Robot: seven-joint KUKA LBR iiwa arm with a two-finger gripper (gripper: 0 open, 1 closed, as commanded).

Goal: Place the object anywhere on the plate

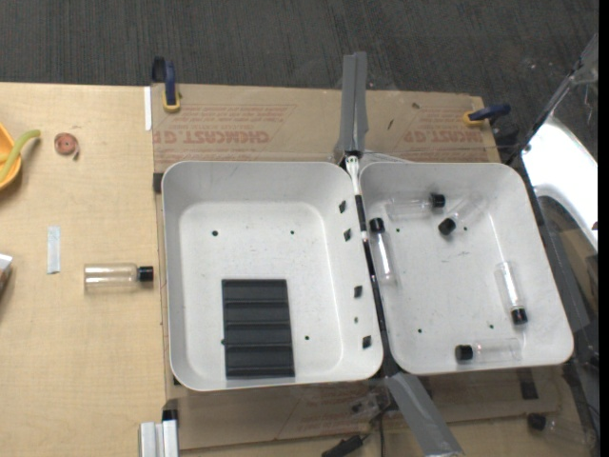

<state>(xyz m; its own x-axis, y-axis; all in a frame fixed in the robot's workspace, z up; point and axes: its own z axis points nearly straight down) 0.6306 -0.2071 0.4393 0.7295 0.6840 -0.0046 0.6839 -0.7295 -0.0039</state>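
A black ribbed rectangular plate [257, 328] lies flat in the front part of the left white bin [186, 255]. In the right white bin [538, 255] lie several clear vials with black caps. One vial [411, 205] is at the back, and a second [463, 213] lies tilted beside it. A third vial [383, 255] rests along the left wall. Another vial [507, 288] lies near the right wall, and one more [490, 352] sits at the front edge. All of them lie on their sides, apart from each other.
A clear bottle with a black cap [114, 275] lies on the wooden bench left of the bins. Near the far left are a white strip [53, 250], a small brown disc [65, 143] and a yellow item [11, 155]. Clamps [166, 82] hold the cardboard at the back.
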